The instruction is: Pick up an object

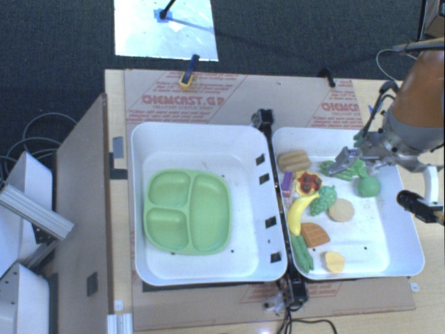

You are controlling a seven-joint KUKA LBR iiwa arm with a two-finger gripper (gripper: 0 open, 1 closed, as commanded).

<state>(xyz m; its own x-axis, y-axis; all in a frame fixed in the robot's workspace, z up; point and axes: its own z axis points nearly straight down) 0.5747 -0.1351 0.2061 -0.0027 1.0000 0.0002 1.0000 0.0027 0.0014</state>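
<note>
While two white bins sit side by side on the bench (83,179), the left bin (174,134) carries one green tray (188,211) with three compartments, near its middle. The right bin (400,256) carries the toy food, crowded toward its left wall: one bread roll (293,161) at the far left corner, one red piece (309,182), one banana (300,213), one broccoli (324,200), one tan disc (341,211), one orange wedge (314,235), one green pod (302,253) along the left wall and one yellow piece (334,261) near the front edge. One green ball (368,186) lies toward the right wall. The arm (421,106) reaches over the bin's far right corner; its gripper (345,162) is low over a leafy green (348,168), and whether the fingers are spread or closed cannot be told.
</note>
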